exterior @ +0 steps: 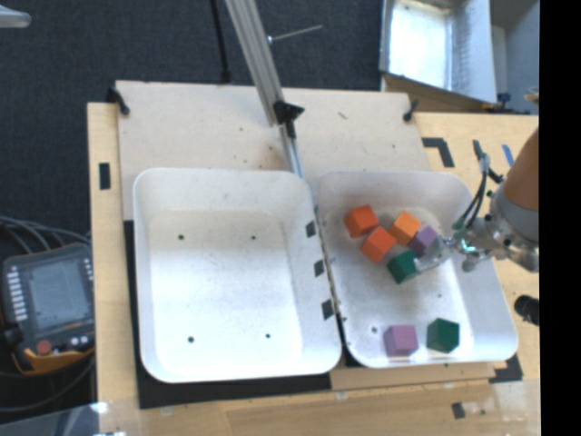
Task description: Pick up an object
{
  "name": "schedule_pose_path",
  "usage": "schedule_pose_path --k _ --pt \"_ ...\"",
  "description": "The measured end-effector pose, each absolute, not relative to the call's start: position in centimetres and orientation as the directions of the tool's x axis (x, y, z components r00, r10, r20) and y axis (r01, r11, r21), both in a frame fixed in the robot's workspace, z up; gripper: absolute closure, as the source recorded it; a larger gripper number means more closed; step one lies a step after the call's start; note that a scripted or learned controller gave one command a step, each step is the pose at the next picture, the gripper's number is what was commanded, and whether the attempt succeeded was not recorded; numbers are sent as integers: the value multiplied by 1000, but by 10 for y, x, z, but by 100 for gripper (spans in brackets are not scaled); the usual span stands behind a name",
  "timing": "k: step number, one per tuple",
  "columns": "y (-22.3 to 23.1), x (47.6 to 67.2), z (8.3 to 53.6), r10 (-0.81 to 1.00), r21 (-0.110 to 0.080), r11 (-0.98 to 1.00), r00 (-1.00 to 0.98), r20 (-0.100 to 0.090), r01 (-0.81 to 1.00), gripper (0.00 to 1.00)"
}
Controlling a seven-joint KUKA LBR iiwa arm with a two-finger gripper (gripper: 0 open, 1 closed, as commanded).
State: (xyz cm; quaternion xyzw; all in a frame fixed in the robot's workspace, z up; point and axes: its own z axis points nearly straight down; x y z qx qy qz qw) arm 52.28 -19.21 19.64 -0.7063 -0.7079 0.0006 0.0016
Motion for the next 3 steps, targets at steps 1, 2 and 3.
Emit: schedule_pose_path --k 1,2,3 --pt "-192 524 199 1000 2 1 -1 0 1000 0" --pt "-197 523 136 1000 -4 -1 1 -1 1000 0" --pt "-199 524 97 1000 3 -1 1 -3 1000 0"
